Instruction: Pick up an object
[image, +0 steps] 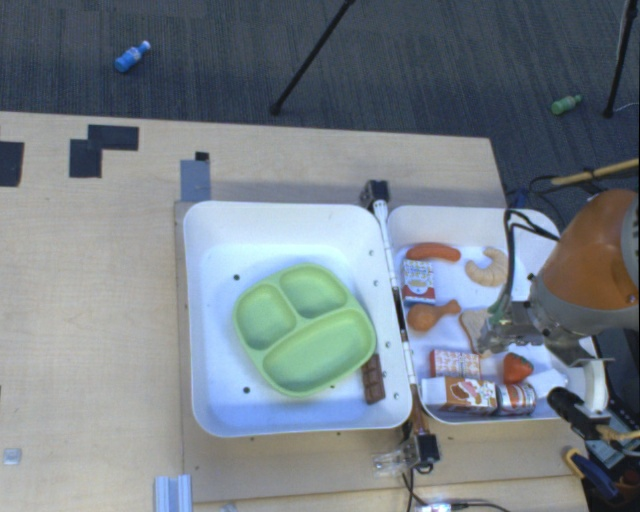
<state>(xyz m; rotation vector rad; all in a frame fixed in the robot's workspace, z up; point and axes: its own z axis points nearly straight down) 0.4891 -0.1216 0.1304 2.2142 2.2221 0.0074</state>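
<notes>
The right bin (520, 222) holds several toy foods. A red-brown sausage (432, 252) and a beige croissant (488, 267) lie at the back. A small red and white carton (419, 280) and a brown drumstick (430, 316) sit in the middle. A red and white box (455, 362), a labelled can on its side (478, 397) and a small red fruit (517, 367) lie at the front. My gripper (495, 335) hangs low over the middle of this bin, just right of the drumstick and above the box and fruit. I see nothing gripped.
In the left bin (215, 300) lies a green divided plate (305, 328), with a brown bar (373, 380) beside its front right corner. The arm's orange band (600, 262) covers the right bin's right side. Cables and a clip (410, 455) sit on the bench in front.
</notes>
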